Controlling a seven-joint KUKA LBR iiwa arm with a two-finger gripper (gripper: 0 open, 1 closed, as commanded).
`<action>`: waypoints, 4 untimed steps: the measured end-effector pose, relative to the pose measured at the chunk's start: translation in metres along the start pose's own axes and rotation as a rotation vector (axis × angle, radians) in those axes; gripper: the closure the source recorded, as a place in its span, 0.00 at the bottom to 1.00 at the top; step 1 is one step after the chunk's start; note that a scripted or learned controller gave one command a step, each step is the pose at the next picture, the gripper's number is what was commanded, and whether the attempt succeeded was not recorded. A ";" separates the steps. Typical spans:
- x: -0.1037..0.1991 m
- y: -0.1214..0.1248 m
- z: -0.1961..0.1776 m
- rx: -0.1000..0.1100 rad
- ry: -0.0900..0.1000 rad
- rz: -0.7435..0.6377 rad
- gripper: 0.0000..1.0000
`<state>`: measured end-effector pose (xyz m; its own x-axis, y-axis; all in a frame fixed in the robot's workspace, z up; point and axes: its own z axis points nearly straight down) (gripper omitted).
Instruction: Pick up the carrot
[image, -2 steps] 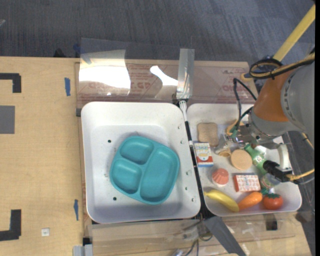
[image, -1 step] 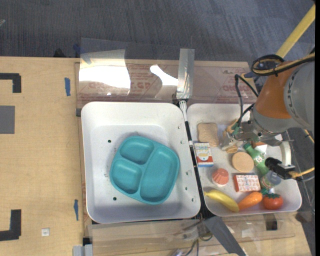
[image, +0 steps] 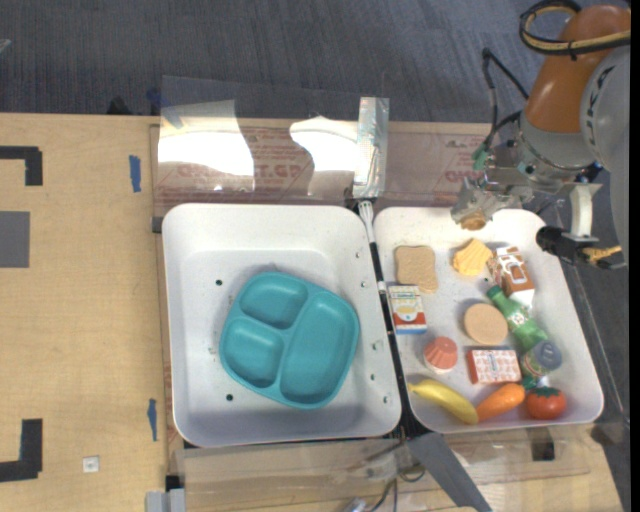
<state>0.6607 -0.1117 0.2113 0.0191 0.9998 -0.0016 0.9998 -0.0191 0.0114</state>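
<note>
no label on the cartons reads clearly. the carrot (image: 501, 400) lies at the right bin's (image: 585, 330) near edge, well apart from the gripper (image: 472, 212), whose state cannot be told.

From my console: the gripper (image: 474, 209) hangs over the far rim of the right bin (image: 585, 345), well apart from the carrot (image: 500, 401). The carrot lies near that bin's front edge, between a banana (image: 444, 401) and a tomato (image: 545, 403), below a red-and-white carton (image: 493, 365). In the left bin (image: 190, 260) I see a teal divided tray (image: 290, 340).
</note>
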 end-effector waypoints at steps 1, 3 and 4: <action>-0.001 -0.002 0.005 0.010 0.000 0.002 0.00; -0.049 -0.054 0.123 0.008 0.005 0.241 0.00; -0.050 -0.053 0.110 0.003 0.000 0.238 1.00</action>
<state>0.6085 -0.1609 0.1005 0.2540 0.9672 0.0010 0.9672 -0.2540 0.0086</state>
